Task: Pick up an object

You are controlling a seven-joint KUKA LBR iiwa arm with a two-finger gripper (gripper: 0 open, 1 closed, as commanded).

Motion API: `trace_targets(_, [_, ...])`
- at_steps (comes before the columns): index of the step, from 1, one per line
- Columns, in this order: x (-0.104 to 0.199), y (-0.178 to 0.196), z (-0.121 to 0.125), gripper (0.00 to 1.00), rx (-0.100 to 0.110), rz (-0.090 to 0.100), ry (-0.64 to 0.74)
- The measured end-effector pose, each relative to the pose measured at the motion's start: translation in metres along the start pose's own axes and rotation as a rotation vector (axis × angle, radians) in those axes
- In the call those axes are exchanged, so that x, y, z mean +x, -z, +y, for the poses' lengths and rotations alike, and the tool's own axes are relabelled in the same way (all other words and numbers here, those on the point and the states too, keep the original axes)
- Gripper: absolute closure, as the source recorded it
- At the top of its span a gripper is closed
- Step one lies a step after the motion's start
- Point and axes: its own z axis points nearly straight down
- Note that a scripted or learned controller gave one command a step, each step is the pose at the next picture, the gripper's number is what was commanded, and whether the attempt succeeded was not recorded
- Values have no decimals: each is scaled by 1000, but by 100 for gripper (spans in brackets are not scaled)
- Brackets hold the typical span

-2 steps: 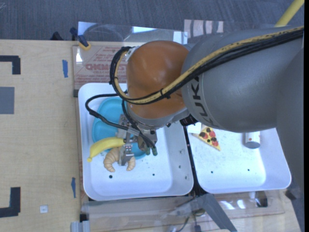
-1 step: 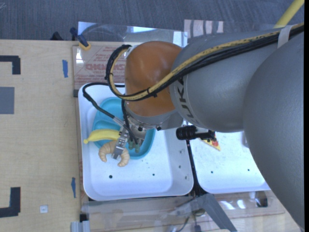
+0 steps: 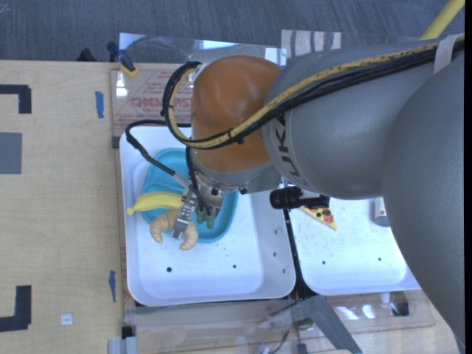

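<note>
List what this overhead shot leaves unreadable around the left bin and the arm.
- Gripper: its fingers merge with the croissant below; open, shut or gripping cannot be told.
- Blue plate: the arm's orange band hides its upper right part.
- Banana: its right end runs under the gripper.
- Right bin: the grey arm covers much of it; the pizza slice toy is partly hidden.

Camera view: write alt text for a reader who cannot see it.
A grey arm's claw hangs low in the left white bin, over a banana, a croissant and a blue dish. A pizza slice lies in the right bin.
</note>
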Motion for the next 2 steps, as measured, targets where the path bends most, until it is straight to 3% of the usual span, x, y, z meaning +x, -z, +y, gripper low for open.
trace_targets(2, [-1, 21, 3, 100, -7, -8, 4])
